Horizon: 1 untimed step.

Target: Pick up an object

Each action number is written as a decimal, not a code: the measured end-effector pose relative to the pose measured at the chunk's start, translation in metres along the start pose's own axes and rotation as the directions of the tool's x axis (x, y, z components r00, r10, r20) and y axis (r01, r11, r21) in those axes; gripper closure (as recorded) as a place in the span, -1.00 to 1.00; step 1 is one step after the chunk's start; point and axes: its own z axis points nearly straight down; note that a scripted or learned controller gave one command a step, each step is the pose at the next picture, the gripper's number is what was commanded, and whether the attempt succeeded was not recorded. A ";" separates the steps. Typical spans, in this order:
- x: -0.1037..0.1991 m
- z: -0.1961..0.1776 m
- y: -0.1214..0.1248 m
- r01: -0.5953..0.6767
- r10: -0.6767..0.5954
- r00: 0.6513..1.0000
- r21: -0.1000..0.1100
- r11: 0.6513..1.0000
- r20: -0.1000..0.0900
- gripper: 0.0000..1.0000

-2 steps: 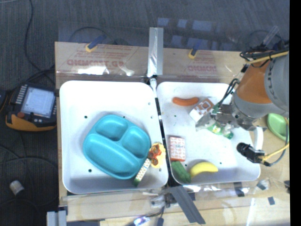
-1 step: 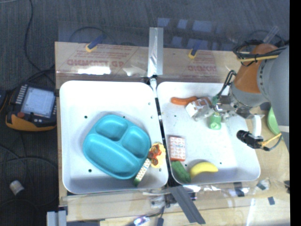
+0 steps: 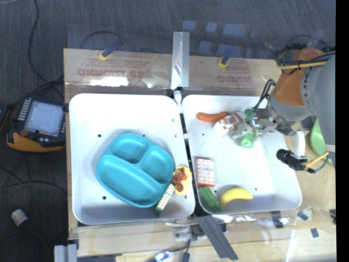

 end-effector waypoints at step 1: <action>0.115 -0.127 -0.032 0.028 -0.028 1.000 0.010 1.000 -0.010 1.00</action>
